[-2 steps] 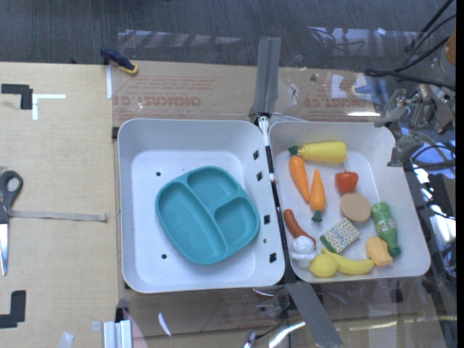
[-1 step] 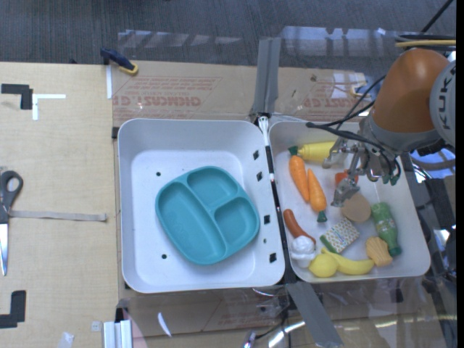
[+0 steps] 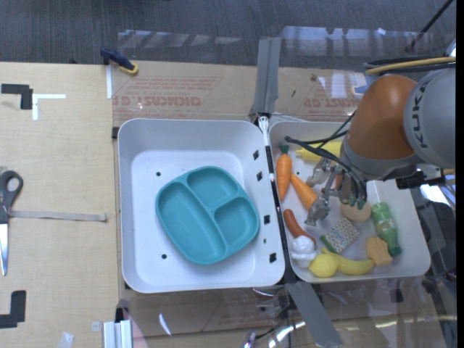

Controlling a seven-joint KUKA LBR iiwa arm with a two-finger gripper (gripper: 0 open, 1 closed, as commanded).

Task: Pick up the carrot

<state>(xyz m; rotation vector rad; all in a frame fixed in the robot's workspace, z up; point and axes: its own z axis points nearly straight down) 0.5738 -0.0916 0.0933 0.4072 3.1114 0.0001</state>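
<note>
two-finger metal gripper hangs low in the right white bin, its fingers blurred against the clutter, so grip state: cannot tell. long orange carrot lies by the bin's left wall, just left of the gripper. grey arm hides the bin's upper right.

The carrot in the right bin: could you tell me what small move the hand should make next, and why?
Probably a short shift toward the left bin, then down. The hand hangs just right of the lower carrot, which lies tilted beside a second carrot at the right bin's left wall. Neither carrot is between its fingers.
</note>
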